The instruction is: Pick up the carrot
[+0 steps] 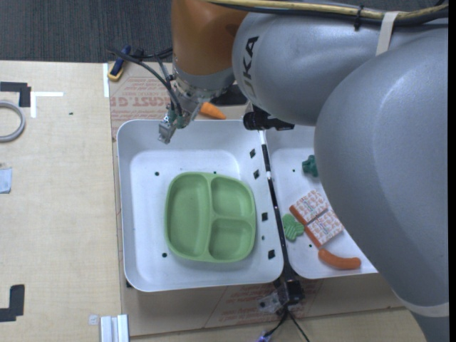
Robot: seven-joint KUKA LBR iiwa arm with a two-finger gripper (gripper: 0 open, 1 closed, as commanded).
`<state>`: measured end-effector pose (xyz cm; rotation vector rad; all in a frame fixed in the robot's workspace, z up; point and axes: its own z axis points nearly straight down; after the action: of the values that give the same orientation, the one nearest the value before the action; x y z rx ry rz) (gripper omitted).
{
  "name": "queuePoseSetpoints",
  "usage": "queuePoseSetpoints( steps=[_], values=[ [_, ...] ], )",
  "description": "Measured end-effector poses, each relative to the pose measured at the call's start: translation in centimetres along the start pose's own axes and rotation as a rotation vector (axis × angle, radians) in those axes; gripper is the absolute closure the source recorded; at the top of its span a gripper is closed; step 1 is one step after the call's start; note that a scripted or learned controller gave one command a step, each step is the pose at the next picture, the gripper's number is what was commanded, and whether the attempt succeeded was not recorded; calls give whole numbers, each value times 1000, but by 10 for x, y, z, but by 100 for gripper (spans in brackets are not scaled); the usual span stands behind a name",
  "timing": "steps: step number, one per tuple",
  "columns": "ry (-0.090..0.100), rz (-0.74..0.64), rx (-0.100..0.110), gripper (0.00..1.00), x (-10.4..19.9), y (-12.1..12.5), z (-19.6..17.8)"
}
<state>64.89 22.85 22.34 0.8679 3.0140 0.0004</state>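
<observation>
Gripper (169, 125) low over the left bin's (135, 212) rim at eleven o'clock of the green divided plate (211, 218); finger spread impossible to tell, nothing visibly held. Carrot (211, 110) just beyond that rim, at two o'clock of the gripper, partly hidden behind the wrist. Sausage (338, 260) in the right bin (292, 164).

Glossy smooth green plastic plate (211, 218), matt white bins (142, 205), raw wooden bench (57, 212)
</observation>
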Motion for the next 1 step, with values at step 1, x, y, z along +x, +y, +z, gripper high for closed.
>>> queuePoseSetpoints(
  steps=[1],
  values=[
    [3, 352, 4, 100, 20, -12, 27]
  ],
)
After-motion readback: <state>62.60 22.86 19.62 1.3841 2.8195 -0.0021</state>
